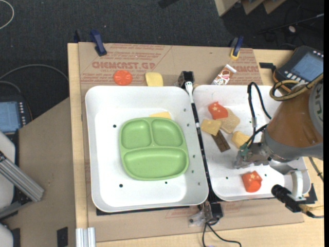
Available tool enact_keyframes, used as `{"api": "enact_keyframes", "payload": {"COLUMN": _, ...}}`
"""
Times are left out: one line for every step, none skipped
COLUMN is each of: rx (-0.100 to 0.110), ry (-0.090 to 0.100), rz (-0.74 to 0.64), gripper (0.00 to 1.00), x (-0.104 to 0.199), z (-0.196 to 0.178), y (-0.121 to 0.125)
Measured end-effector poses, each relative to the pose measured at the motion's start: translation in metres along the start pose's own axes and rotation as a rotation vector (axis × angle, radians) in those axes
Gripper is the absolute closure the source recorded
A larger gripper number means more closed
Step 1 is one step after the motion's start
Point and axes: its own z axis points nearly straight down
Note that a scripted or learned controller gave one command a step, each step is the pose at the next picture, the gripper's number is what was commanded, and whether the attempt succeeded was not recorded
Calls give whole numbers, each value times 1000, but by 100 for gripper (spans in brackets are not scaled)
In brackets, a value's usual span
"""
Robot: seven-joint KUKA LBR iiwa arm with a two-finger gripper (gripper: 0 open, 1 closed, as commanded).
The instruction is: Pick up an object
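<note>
Gripper [242, 157] is lowered into the right bin [226, 187], beside the yellow block [240, 138]; finger state cannot be told (arm blocks it). Nothing is seen held, so pick-up is judged not yet done.

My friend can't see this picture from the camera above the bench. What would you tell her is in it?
A grey robot arm reaches into the right white bin, its pincer low among small food toys, near a red one. The left white bin holds a green divided plate.
</note>
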Motion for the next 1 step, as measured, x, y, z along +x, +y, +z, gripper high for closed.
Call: {"api": "enact_keyframes", "payload": {"rx": 1, "ry": 0, "rz": 0, "gripper": 0, "x": 0, "z": 1, "y": 0}}
